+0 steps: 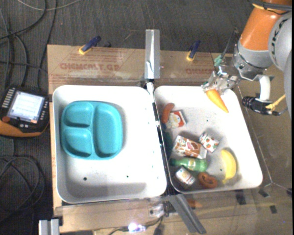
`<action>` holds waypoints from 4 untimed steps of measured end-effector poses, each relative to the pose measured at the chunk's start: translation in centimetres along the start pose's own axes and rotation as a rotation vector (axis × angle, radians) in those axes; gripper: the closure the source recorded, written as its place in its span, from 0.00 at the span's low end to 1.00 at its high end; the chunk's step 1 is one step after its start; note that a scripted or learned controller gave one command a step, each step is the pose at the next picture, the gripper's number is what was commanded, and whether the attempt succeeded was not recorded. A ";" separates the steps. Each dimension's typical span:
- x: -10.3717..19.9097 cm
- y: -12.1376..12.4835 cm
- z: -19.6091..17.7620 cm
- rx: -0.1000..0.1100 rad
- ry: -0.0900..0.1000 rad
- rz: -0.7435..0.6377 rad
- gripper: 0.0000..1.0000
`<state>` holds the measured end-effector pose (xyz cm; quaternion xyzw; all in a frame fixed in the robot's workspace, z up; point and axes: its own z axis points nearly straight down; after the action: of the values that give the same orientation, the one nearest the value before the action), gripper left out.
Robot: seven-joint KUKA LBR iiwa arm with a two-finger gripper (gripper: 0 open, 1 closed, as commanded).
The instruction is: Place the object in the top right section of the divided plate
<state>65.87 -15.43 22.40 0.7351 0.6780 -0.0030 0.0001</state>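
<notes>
The turquoise divided plate (93, 129) lies in the left bin (108, 187), with two small sections on its left side and one long section on its right. Over the back right corner of the right bin (250, 177), my gripper (219, 83) is shut on the thick end of an orange carrot (218, 99). The carrot hangs tip-down, pointing to the lower right, and sits far to the right of the plate.
The right bin holds a sausage (167, 110), a red-and-white carton (176, 118), two more small cartons (188, 147) (209, 142), a green bottle (191, 164), a banana (229, 164), a can (184, 176) and a brown item (207, 180). A tablet (22, 109) lies left of the bench.
</notes>
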 end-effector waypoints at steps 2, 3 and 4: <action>9.9 0.2 -7.3 -0.001 0.003 -0.027 1.00; 7.4 0.4 -9.4 0.001 0.001 0.184 1.00; 16.8 -0.4 -0.8 0.003 0.003 0.184 1.00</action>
<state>66.79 1.31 23.16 0.7941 0.6077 -0.0029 -0.0015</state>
